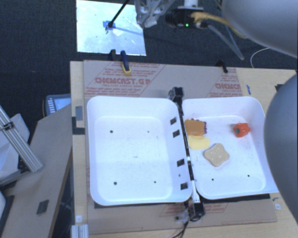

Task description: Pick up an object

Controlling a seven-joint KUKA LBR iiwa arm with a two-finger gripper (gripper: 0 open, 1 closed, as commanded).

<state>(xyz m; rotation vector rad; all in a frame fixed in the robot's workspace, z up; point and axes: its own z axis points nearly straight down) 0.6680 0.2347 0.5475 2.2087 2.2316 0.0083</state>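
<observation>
Objects lie in the right bin (253,108) toward the table's right edge: orange-and-purple block (195,127) touching a yellow disc (199,142), toast-shaped piece (216,155) just beside, red-orange item (241,130) apart. Left bin (128,104) adjoins. Tool (150,11), beyond the table's far edge, is cut off; grip state cannot be told.

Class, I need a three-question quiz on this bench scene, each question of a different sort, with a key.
1. True or false: the toast slice lies in the left bin.
2. Which item lies nearest the divider between the bins? A) orange pepper B) orange waffle C) toast slice
3. Fill in: the yellow piece lies just below the ____.

Key: 1 false, it lies in the right bin; 2 B; 3 orange waffle.
</observation>
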